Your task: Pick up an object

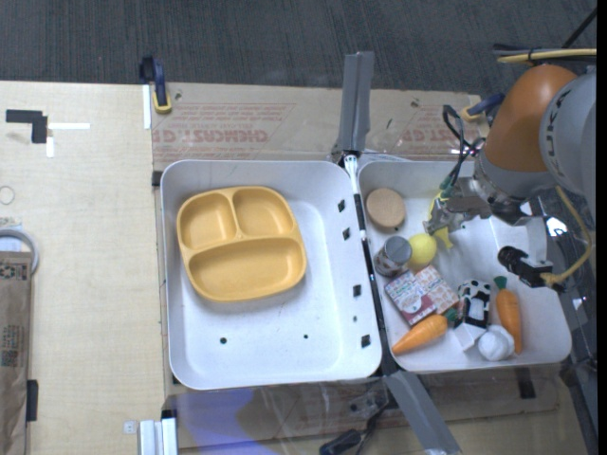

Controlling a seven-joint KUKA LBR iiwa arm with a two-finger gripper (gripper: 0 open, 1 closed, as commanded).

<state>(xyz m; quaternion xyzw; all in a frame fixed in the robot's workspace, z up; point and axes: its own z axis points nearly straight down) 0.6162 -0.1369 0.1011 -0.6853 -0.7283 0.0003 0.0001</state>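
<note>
The arm (541, 131) is reaching in from the right and hanging over the right-hand bin (545, 354), its orange band sitting high above the wrist, and the gripper (444, 218) is hovering near the middle of that bin, just above and to the right of a small yellow ball (423, 249). How wide that claw is standing, or whether anything is caught in it, I cannot tell from this angle; the wrist is blocking the tips. Below it the pickings are lying crowded together: a round tan disc (386, 209) is sitting near the bin's top left, a grey cylinder (395, 252) is touching the yellow ball's left side, a pink patterned card (422, 294) is lying just beneath them, and an orange carrot (419, 334) is slanting along the lower left. Further right, a black-and-white toy (476, 303) is resting beside a second carrot (509, 317), with a white ball (494, 345) near the bottom edge. Over in the left-hand bin (266, 358), a yellow divided plate (241, 243) is lying flat.
</note>
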